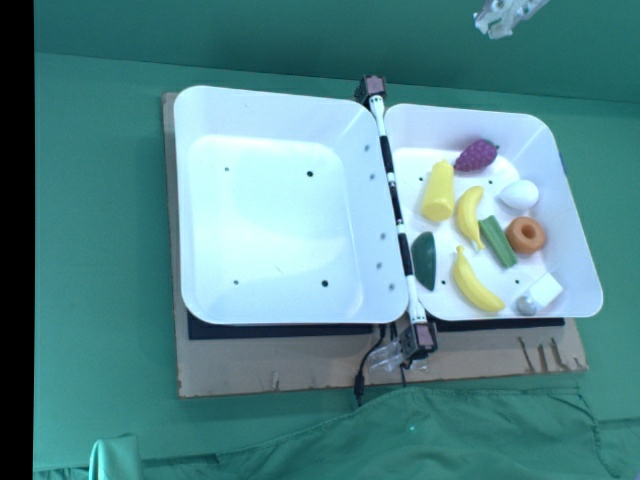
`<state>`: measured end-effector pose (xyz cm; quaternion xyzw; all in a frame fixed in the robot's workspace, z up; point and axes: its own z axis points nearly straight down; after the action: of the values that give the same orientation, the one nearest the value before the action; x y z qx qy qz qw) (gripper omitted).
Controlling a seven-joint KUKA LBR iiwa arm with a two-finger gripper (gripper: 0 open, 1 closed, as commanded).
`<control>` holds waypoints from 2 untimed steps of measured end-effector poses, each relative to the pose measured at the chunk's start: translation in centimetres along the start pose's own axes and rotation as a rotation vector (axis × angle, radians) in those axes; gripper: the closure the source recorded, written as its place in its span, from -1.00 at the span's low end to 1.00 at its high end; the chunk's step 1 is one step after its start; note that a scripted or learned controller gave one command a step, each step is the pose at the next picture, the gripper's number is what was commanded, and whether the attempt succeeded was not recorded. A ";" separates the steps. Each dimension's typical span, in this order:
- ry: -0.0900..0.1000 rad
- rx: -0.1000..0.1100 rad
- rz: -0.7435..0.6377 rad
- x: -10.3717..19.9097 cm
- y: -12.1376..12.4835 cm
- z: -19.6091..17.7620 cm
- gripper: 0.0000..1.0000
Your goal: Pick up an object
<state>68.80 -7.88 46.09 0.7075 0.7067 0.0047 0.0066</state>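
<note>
- Pincer (497, 15): upper right of the frame, pale, well above and apart from both bins; nothing lies between its fingers; whether they stand open or closed cannot be told at this size.
- Left bin (200, 118): shallow, white, centre-left of the frame; small dark dots on its floor.
- Right bin (575, 268): shallow, white, right of centre; holds all the objects listed below.
- Purple grape bunch (476, 155): upper part of the right bin.
- Yellow bottle-shaped piece (437, 191): left of the grapes, near the bin's left wall.
- White egg (518, 195): below and right of the grapes.
- Small banana (469, 216): centre of the bin, just beside the green stick (497, 241).
- Orange ring (525, 235): just right of the green stick.
- Dark green piece (424, 260): lower left of the bin, by its left wall.
- Large banana (474, 283): lower centre, right of the dark green piece.
- White block (544, 290): lower right corner, with a small grey object (526, 306) just beside it.
- Black-and-white rod (393, 196): runs between the two bins, top to bottom.
- Cardboard sheet (300, 373): under both bins, on the green desk (90, 218).
- Writing or labels: none legible.
</note>
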 end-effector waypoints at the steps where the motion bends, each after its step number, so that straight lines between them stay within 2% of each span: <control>1: 0.002 0.019 0.006 -2.9 -5.5 6.0 1.00; 2: 0.001 0.010 0.004 -4.0 -11.0 2.7 1.00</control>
<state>57.81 -11.89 43.24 0.7090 0.7052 0.0015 0.0024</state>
